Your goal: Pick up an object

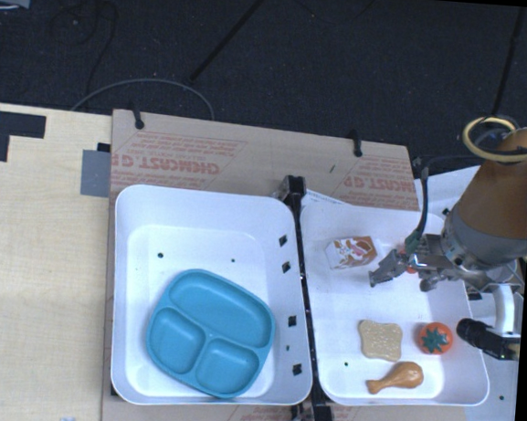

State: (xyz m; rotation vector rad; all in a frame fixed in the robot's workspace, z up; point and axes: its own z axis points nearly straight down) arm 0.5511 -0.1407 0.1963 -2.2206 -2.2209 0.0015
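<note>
You are looking at the right bin, where the things to pick are lying: a small snack packet toward the far wall, a slice of toast nearer the front, a toy drumstick just in front of the toast, and a toy tomato beside the toast (on its right). The gripper is hanging over this bin, right of the packet and behind the toast, with its dark fingers spreading apart and nothing sitting between them. The arm is coming in from the right. The left bin is carrying a blue divided plate.
</note>
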